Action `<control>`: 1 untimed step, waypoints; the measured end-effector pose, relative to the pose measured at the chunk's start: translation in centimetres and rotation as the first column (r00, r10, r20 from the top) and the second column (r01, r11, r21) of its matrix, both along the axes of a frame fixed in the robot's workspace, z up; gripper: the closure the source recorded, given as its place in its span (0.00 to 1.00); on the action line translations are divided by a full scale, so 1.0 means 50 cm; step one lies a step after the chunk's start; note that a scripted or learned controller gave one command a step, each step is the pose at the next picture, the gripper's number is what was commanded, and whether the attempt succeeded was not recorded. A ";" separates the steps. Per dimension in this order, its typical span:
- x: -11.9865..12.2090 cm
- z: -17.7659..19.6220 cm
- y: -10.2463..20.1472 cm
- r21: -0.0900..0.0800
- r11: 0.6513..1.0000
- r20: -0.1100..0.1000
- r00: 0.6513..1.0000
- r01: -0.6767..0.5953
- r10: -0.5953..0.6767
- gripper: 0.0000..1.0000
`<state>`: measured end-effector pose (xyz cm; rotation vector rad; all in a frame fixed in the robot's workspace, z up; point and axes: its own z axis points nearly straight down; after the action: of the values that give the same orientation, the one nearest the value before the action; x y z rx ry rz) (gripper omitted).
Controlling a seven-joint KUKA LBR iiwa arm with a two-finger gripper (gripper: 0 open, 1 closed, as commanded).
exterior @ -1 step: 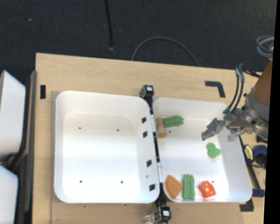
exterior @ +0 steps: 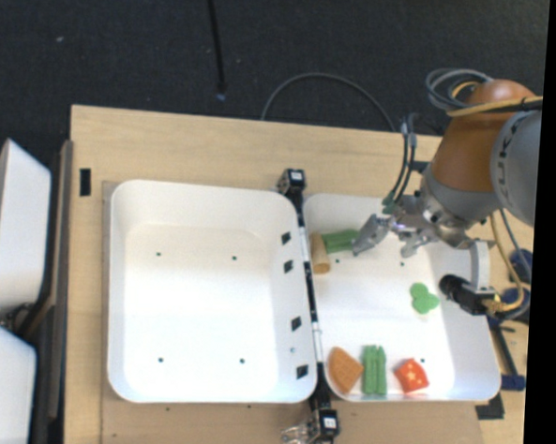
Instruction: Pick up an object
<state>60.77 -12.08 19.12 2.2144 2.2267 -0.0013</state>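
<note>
My gripper (exterior: pixel 386 242) hangs over the back of the right bin (exterior: pixel 457 363), open, with nothing between its fingers. Its left fingertip (exterior: pixel 364 240) is right beside a green block (exterior: pixel 338 240) lying near the divider. A tan wooden block (exterior: pixel 321 260) sits just in front of the green block. A small green round piece (exterior: pixel 424 298) lies to the gripper's front right. Along the bin's front edge lie an orange wedge (exterior: pixel 345 371), a ridged green bar (exterior: pixel 374 370) and a red cube (exterior: pixel 412 375).
The left bin (exterior: pixel 124 282) stands beside the right one, with a black-clipped divider (exterior: pixel 304 293) between them. The arm's orange band (exterior: pixel 475 149) rises over the bench's back right corner. A black cable (exterior: pixel 315 83) loops behind the bins.
</note>
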 end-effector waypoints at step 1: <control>0.068 -0.189 0.027 -0.007 1.000 -0.001 1.000 0.002 -0.002 0.00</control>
<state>64.18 -10.73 9.69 2.2139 2.2214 -0.0107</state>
